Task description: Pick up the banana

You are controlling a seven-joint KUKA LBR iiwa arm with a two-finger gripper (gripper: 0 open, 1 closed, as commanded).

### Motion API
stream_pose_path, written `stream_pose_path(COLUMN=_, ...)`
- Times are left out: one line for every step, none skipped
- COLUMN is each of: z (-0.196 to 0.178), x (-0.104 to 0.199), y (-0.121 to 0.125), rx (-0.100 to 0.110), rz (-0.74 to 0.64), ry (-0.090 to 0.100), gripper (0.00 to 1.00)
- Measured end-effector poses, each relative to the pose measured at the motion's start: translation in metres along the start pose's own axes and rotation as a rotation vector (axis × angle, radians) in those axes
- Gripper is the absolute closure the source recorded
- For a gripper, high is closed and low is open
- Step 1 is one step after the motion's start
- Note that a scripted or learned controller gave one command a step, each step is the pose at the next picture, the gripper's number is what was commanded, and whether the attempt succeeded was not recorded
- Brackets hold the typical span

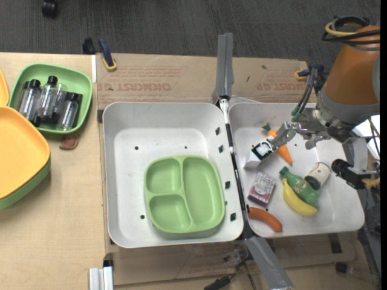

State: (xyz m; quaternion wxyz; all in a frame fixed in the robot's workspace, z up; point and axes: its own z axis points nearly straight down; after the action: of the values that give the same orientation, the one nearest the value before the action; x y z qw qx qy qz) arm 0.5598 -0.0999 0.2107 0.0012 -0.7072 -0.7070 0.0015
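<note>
Overhead, my grey arm (357, 71) reaches into the right white bin (338, 225), where my gripper (305, 132) hangs above the clutter; whether it is open or shut I cannot tell. Lower in that bin lies the banana (299, 201), touching a green bottle (302, 187), with an orange sausage (266, 218) near it. I judge it light, stiff, smooth plastic, best pinched across its thick middle.
</note>
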Motion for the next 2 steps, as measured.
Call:
stream_pose_path(z=0.053, x=-0.013, y=0.008, rx=0.002, rz=0.321, ry=0.001, gripper=0.0)
stream_pose_path(z=0.114, x=-0.017, y=-0.071, rx=-0.014, rz=0.768, ry=0.005, gripper=0.0)
